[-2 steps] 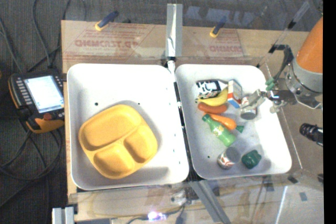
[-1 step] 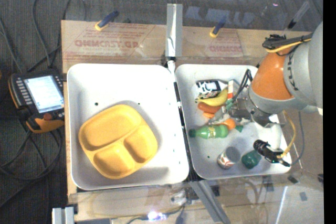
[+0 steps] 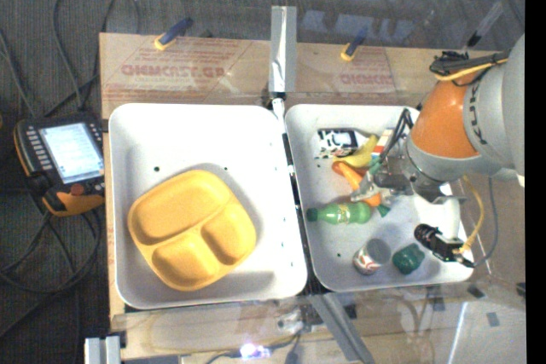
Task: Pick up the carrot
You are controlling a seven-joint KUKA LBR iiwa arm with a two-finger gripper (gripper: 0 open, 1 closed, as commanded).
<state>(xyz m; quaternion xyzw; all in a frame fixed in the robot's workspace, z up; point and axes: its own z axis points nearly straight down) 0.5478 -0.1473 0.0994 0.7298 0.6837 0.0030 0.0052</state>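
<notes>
The orange carrot (image 3: pixel 347 174) lies in the right bin (image 3: pixel 444 268), near its middle, running slantwise from upper left to lower right. My gripper (image 3: pixel 374 184) reaches down from the right and is over the carrot's lower right end, hiding part of it. A bit of orange also shows just below the gripper, beside the green bottle's cap. Whether the carrot sits between the fingers I cannot tell.
Around the carrot lie a yellow banana (image 3: pixel 363 152), a black-and-white packet (image 3: pixel 336 138) and a green bottle (image 3: pixel 341 214). A small can (image 3: pixel 367 260) and a dark green object (image 3: pixel 407 259) sit near the front. The left bin (image 3: pixel 128 132) holds a yellow divided plate (image 3: pixel 192 228).
</notes>
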